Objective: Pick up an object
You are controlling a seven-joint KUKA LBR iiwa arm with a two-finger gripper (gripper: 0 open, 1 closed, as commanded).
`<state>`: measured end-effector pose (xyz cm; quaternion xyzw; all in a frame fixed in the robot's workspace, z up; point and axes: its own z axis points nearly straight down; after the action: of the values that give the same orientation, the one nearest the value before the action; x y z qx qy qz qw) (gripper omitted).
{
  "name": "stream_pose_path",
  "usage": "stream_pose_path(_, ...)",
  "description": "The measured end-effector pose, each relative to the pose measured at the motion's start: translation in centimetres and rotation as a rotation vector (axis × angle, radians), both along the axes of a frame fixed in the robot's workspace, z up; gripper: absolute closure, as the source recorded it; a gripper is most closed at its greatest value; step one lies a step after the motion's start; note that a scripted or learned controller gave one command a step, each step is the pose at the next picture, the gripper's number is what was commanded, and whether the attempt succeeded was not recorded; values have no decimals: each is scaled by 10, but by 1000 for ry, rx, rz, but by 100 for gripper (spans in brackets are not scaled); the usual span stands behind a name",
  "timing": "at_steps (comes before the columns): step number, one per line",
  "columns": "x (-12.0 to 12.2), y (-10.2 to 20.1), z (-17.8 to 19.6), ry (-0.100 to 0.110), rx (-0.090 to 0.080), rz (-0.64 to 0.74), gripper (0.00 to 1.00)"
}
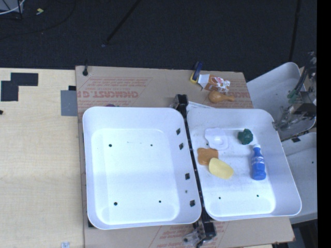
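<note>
A robot arm (297, 105) waits at the frame's right edge; whether its pincer is open or closed, I cannot tell. In the right bin (282, 203), a blue bottle (257, 163) lies apart from a yellow piece (221, 168) that touches an orange piece (207, 155). The bottle looks the cleanest pick: descend centred over its body, closing across its narrow width.

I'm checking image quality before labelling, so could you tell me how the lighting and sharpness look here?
Camera view: even, soft light; the white bins look bright, nearly washed out; the blue bottle and yellow piece read clearly; the arm at the right edge looks blurred and dim.
</note>
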<state>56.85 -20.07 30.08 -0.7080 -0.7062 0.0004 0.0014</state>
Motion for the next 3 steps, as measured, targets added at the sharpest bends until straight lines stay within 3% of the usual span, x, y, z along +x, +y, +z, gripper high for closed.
stream_pose_path(1,22,-5,81,-11,-4,3,100)
stream_pose_path(3,-40,37,243,-10,-2,5,100)
